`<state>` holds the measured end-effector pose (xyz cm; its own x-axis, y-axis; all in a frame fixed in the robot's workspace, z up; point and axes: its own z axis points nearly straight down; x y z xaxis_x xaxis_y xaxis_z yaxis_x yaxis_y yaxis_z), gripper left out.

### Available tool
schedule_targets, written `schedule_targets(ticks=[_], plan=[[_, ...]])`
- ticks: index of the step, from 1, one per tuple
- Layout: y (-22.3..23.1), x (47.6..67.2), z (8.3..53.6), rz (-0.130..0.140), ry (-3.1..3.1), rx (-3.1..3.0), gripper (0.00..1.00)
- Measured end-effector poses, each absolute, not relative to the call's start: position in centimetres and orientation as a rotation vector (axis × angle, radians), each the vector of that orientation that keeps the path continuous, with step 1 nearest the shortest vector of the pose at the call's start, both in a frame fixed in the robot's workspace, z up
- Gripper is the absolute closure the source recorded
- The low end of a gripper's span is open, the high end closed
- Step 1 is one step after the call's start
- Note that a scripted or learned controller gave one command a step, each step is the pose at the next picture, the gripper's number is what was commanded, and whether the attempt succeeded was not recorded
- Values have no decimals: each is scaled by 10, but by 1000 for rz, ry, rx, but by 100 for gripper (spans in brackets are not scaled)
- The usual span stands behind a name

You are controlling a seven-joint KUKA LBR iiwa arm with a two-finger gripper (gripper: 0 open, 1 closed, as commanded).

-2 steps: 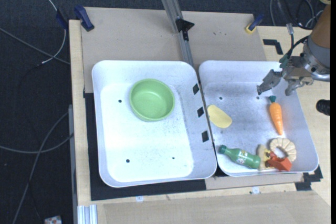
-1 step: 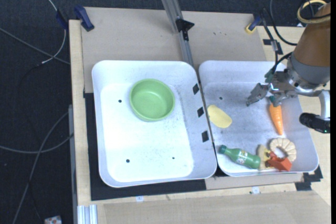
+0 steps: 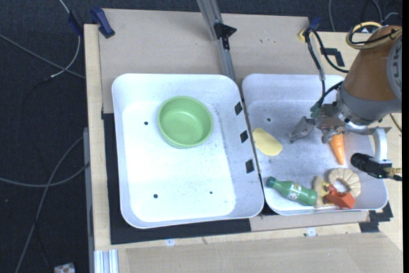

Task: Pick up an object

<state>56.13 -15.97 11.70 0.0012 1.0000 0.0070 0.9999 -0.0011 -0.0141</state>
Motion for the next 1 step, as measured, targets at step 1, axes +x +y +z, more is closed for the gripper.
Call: schedule_targets(ticks=[1], plan=[[-160, 564, 133, -2, -2216, -2217, 100]])
